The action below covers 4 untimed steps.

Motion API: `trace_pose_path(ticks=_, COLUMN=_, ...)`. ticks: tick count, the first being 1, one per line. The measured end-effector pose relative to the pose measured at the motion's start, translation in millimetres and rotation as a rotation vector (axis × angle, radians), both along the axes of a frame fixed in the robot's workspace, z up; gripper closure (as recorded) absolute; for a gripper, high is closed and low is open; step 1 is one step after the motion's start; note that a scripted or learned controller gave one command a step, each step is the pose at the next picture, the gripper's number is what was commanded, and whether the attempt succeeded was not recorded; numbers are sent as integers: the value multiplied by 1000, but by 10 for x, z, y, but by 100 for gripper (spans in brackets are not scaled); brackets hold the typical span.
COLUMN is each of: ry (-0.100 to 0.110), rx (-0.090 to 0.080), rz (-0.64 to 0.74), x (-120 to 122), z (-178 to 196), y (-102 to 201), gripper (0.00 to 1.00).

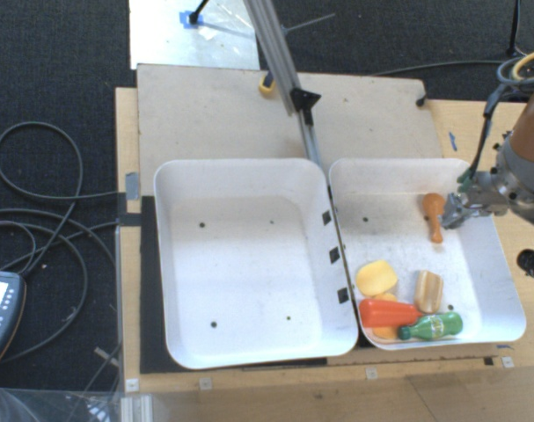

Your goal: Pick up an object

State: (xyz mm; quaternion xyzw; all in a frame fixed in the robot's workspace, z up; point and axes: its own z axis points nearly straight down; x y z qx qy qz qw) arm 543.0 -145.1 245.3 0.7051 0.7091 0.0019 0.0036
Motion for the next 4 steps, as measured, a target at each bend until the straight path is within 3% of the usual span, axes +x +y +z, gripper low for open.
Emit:
trace_pose_path(ticks=1, ry=4, rx=1, rz=0, x=10, z=121, y=-2, gripper=100)
trace_pose_path(ticks=4, ry=6, rx=4, rz=5, x=326, z=-15, y=1541, gripper=100)
